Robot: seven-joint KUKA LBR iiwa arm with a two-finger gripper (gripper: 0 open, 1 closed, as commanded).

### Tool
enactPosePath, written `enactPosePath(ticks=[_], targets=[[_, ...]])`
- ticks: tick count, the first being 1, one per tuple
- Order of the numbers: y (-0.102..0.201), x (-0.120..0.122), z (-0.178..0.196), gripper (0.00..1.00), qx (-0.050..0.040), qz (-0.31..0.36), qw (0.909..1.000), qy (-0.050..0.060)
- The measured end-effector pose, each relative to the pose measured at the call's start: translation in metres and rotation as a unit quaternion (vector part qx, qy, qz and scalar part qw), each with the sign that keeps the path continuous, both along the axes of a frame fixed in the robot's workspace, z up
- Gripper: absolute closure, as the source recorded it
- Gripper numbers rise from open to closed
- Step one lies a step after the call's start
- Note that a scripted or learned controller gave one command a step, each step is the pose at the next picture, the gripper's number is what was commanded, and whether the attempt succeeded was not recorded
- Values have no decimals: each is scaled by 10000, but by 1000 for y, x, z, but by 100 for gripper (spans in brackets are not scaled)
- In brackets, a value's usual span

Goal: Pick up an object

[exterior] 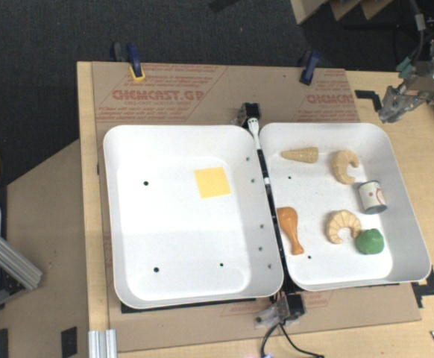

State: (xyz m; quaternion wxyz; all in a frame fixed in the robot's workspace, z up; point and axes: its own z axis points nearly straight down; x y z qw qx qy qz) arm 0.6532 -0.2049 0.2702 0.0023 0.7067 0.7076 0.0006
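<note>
- We've got the gripper (391, 104) parked way up at about 2 o'clock, over the bench just outside the right bin (403, 200), not over any object. Honestly can't tell if the jaws are wide or narrow from here; too small and blurry.
- Right bin has the goodies. The drumstick (291, 230) sits at its 8 o'clock edge, long axis running roughly 11 to 5, fat end up, thin end pointing to 5.
- The cone (300, 155) is at the bin's 11 o'clock, lying almost flat across, tip pointing to 9.
- Two croissant-looking pieces: upper croissant (344, 165) at 1 o'clock, lower croissant (342, 226) at 5.
- Small can (370, 196) on its side near 3 o'clock; green ball (369, 242) touching the lower croissant.
- Left bin (127, 215) holds a yellow square (212, 183), slightly up of centre.
</note>
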Motion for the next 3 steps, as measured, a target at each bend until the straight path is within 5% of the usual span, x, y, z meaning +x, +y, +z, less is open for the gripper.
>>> enactPosePath(ticks=[1, 2, 3], targets=[[-1, 15, 11, 100, -3, 5, 10000, -6], [18, -8, -17, 100, 20, -2, 10000, 42], [-22, -66, -8, 100, 10, -33, 10000, 37]])
